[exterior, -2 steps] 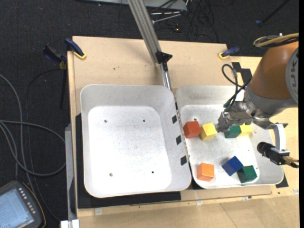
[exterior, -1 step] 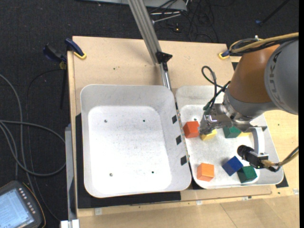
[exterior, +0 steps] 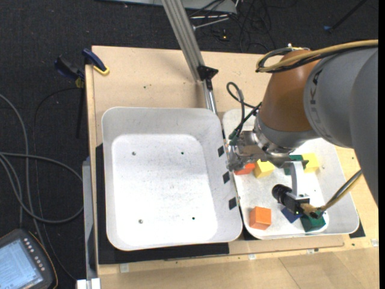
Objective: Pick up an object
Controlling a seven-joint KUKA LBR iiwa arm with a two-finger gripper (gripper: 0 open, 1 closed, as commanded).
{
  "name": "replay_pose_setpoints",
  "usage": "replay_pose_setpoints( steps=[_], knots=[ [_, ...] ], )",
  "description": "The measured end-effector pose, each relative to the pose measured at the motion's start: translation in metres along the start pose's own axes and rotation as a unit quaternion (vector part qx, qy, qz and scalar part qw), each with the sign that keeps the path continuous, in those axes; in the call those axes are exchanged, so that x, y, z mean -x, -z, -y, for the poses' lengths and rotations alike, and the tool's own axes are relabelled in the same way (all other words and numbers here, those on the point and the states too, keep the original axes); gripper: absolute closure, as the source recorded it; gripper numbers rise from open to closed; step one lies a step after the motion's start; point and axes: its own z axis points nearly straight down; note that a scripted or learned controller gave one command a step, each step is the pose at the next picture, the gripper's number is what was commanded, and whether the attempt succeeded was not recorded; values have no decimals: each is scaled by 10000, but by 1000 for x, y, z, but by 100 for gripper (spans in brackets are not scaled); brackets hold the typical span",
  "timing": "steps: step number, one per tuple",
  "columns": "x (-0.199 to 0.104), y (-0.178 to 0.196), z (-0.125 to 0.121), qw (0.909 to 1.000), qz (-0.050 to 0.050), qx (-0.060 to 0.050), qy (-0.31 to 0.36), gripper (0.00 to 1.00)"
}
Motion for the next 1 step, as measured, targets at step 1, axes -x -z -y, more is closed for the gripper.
replay_pose_setpoints(
  steps=[1],
  knots=[
    [-59,11,9,10000,-1,4,1,100]
  ],
)
